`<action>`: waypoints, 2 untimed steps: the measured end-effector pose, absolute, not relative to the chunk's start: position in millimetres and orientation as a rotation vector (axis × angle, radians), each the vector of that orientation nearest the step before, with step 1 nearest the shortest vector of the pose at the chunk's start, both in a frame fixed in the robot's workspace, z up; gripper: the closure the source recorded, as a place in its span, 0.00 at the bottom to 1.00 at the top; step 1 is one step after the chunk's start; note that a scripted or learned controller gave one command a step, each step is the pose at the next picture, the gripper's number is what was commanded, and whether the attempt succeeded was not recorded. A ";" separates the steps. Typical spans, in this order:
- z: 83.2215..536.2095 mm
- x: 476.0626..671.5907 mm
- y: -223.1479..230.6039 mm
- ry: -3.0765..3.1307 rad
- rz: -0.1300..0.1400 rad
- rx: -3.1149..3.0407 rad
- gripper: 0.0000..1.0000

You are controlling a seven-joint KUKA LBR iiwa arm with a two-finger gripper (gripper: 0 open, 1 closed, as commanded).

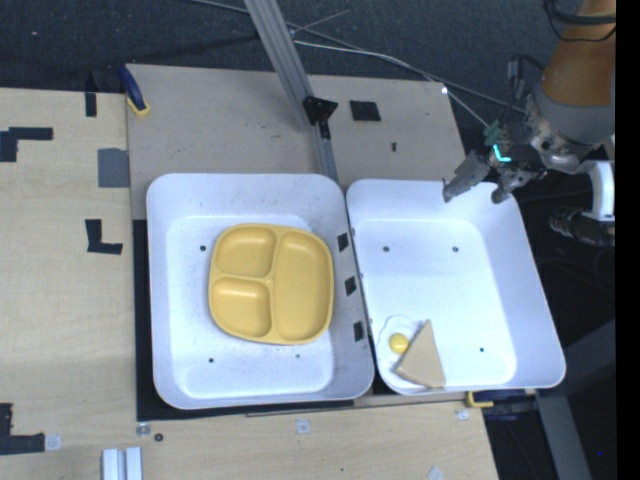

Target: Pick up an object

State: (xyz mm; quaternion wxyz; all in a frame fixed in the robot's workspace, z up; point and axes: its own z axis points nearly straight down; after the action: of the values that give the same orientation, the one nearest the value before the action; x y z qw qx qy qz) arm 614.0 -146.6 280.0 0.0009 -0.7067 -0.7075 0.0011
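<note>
Gripper (478, 188) open with nothing between its fingers, poised over the right bin's (520, 258) far rim, well apart from the tan wedge (424, 358) and small yellow piece (398, 344) at that bin's near left corner; yellow divided plate (271, 283) occupies the left bin (170, 268).

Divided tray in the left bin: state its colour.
Yellow: the divided tray shows plainly in the camera view, lying in the left bin.

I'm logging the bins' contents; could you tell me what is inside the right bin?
In the right bin, near its front-left corner, lie a tan wedge and a small yellow ball. Whatever lies beneath the wedge is hidden.
</note>
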 end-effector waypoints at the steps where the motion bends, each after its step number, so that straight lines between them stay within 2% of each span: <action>1: 280.7 614.4 -146.6 -2.223 0.002 -2.220 0.00; 2: 218.3 619.0 -149.6 -2.220 0.008 -2.217 0.00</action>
State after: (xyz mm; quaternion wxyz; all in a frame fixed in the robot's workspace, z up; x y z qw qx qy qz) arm 619.0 -149.6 218.3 0.0021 -0.7067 -0.7075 0.0025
